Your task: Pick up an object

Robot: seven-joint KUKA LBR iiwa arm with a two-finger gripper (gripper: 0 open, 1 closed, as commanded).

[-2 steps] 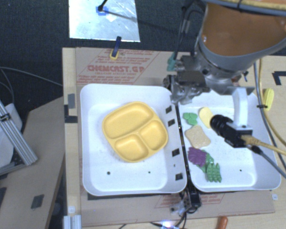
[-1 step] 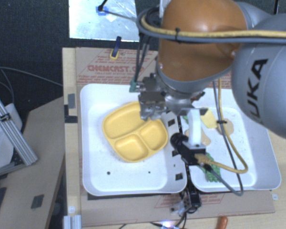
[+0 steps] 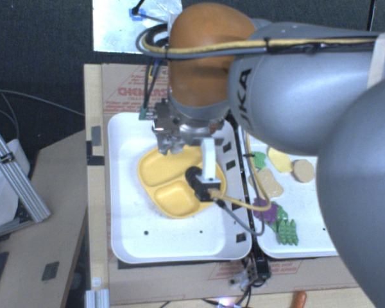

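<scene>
Two white bins: left bin [image 3: 125, 236] at centre, right bin [image 3: 308, 253] at right. One glossy yellow divided plate [image 3: 173, 201] lies in the left bin, with the gripper [image 3: 169, 145] at its upper edge; grip state cannot be told. The right bin holds five small pieces: one yellow wedge [image 3: 279, 160], one tan disc [image 3: 302, 171], one beige oblong [image 3: 269, 183], one purple lump [image 3: 268, 213] and one knobbly green piece [image 3: 287, 231].

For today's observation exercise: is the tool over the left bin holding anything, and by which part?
It cannot be told. The tool sits at the far rim of the yellow divided plate in the left bin; the wrist hides any grip.
</scene>
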